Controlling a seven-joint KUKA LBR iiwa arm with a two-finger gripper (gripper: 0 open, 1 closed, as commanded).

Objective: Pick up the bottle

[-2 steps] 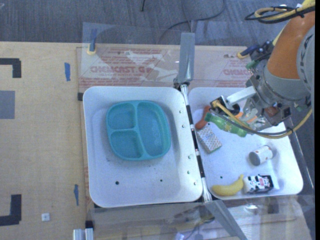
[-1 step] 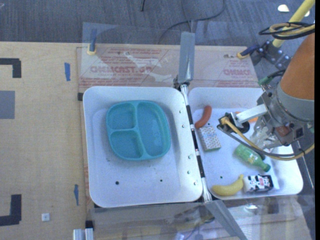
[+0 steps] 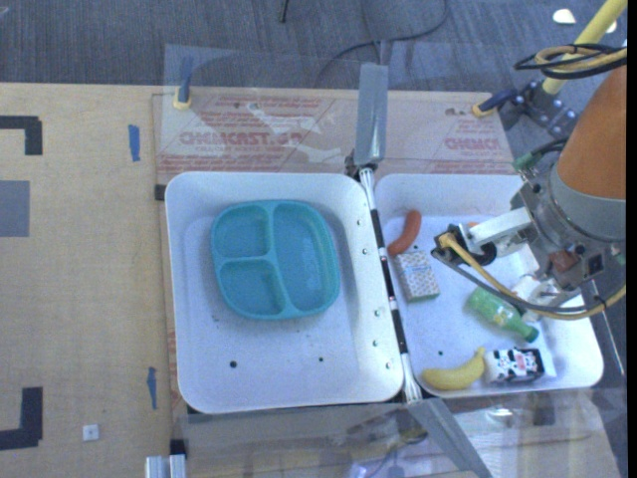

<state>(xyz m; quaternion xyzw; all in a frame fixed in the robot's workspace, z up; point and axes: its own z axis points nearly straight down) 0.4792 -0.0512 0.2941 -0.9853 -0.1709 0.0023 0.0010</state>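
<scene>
At the right of the frame, the arm (image 3: 597,167) reaches in over the right bin (image 3: 582,361), its grey body and orange band covering that bin's upper right corner. The claw (image 3: 552,267) hangs at the arm's lower end, above the right side of this bin; its working end is masked by cables and housing, so whether it is open or closed cannot be told, and nothing is seen held in it. The bottle (image 3: 503,314), green with a darker cap end, lies on its side on the bin floor, tilted down towards the lower right, just below and left of the claw. Contact between the two cannot be confirmed. Below the bottle, near the bin's lower edge, lie a banana (image 3: 454,372) and, just beside it on the right, a small black-and-white carton (image 3: 518,364). Towards the bin's upper left lie a sausage (image 3: 404,233) and, just under it, a small patterned packet (image 3: 419,276). The left bin (image 3: 189,267) holds a blue divided plate (image 3: 275,259) with three compartments, sitting upper centre. Both bins rest side by side on the surface (image 3: 70,267).
</scene>
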